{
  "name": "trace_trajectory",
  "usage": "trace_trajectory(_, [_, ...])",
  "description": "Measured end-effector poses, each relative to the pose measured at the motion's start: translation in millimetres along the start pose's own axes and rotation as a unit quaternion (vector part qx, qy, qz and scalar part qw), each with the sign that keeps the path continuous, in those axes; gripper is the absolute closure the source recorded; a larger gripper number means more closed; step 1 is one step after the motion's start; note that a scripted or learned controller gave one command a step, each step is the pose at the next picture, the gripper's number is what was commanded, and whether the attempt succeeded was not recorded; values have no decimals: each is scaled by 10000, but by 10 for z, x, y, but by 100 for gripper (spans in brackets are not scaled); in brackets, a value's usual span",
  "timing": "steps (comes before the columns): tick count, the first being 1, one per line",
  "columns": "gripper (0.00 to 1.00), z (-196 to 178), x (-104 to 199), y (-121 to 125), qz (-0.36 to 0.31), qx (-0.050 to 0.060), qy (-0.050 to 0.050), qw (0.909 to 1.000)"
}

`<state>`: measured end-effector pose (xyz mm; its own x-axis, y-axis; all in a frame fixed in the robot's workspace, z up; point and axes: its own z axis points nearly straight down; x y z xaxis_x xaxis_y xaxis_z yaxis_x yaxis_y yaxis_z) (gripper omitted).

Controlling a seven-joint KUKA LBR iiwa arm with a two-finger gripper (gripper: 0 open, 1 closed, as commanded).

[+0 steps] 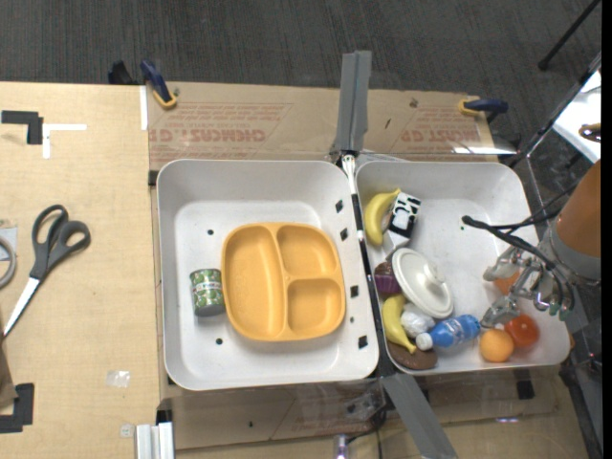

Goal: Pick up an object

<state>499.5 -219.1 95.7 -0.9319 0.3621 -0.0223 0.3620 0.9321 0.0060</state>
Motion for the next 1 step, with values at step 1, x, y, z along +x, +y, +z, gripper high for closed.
trace_trajectory(1, [100,-50,17,-6,-11,11,54,10000])
